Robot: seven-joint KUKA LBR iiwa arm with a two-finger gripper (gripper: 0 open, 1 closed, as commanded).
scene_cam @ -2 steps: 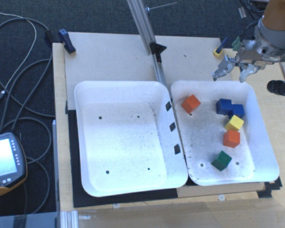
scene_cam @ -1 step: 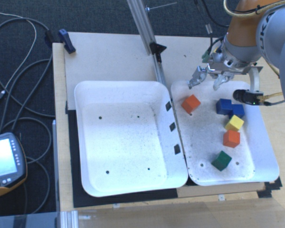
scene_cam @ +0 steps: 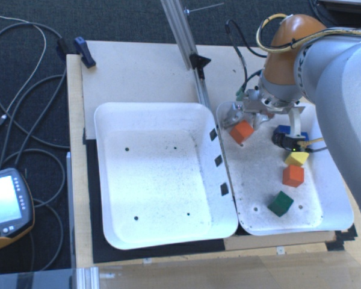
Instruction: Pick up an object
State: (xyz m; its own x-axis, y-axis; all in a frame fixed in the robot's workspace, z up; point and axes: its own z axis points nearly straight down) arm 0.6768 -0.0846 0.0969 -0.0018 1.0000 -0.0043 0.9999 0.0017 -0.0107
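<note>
My gripper [scene_cam: 242,125] hangs over the back left corner of the right bin [scene_cam: 325,218], reaching in from the right. An orange-red block [scene_cam: 241,132] sits tilted between its fingertips, and the gripper is shut on it. The block looks lifted a little off the bin floor. Further right in the same bin lie a yellow block [scene_cam: 296,158], an orange block [scene_cam: 293,176] and a green block [scene_cam: 280,203]. A blue block [scene_cam: 282,129] shows partly beside the wrist.
The left bin [scene_cam: 108,125] stands beside the right one, with a shared wall holding black clips [scene_cam: 219,160]. A slanted metal rail [scene_cam: 179,29] rises behind the bins. Cables and a handheld pendant [scene_cam: 6,203] lie off the bench at left.
</note>
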